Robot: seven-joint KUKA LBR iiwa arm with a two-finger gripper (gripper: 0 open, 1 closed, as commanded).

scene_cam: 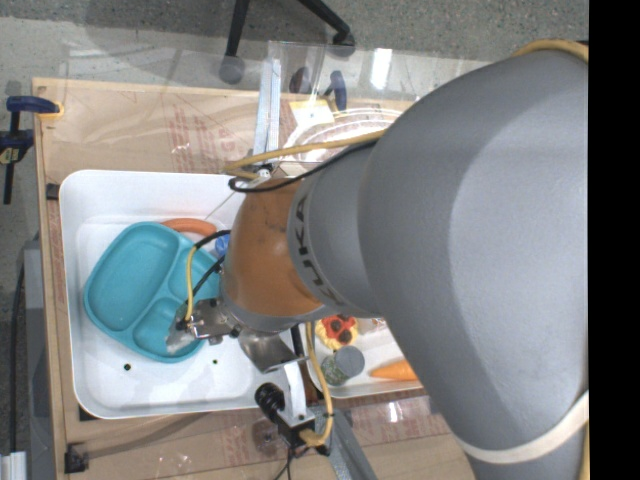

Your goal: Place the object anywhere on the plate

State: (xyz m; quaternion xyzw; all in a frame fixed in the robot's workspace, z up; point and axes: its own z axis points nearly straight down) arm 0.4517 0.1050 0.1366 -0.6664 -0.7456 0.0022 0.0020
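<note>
Reaching from the right, the grey arm with its orange band (262, 268) hides the gripper (190, 330) over the turquoise divided plastic plate (130, 283) in the left white bin (75, 208); grip state unclear. The object stays unidentifiable, so handling cannot be judged.

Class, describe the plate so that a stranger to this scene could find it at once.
Start at the left white bin. The plate lies on its floor, by the arm's orange band. It is turquoise with raised dividers forming compartments, unlike the small orange items in the right bin.
</note>
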